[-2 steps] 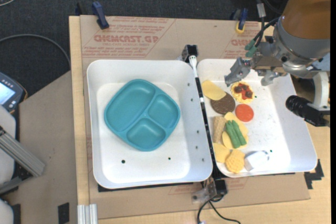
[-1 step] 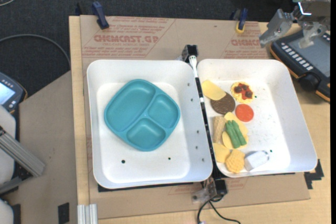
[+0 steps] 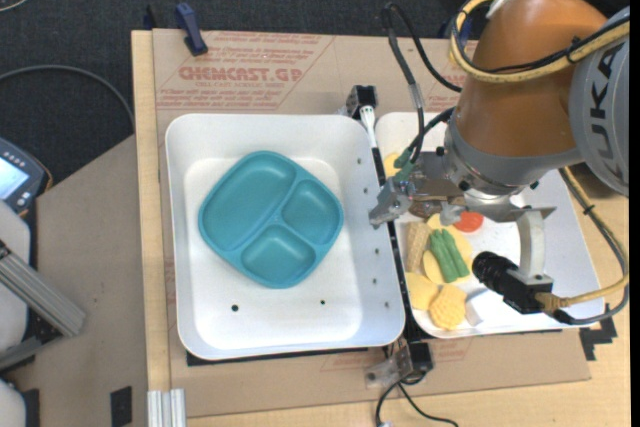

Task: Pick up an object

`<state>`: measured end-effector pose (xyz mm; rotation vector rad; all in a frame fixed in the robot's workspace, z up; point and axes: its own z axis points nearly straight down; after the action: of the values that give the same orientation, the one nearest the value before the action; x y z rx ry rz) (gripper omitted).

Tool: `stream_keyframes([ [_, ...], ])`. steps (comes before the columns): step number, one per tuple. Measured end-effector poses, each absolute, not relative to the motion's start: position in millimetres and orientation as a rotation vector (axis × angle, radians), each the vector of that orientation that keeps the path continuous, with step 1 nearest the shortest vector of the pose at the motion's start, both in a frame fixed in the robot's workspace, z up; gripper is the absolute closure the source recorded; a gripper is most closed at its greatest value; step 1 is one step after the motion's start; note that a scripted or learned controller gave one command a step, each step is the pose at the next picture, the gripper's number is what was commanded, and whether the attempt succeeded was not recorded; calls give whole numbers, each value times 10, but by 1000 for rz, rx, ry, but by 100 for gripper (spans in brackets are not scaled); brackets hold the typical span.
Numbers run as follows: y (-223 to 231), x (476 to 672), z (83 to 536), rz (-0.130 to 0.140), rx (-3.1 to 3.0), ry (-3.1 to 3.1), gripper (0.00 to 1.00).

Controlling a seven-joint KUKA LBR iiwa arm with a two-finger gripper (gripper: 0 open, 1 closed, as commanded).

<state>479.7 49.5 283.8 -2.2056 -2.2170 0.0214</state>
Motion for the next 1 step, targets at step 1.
stream_keyframes([
  [1,461,4837,3029,-2,-2222,-2222,100],
])
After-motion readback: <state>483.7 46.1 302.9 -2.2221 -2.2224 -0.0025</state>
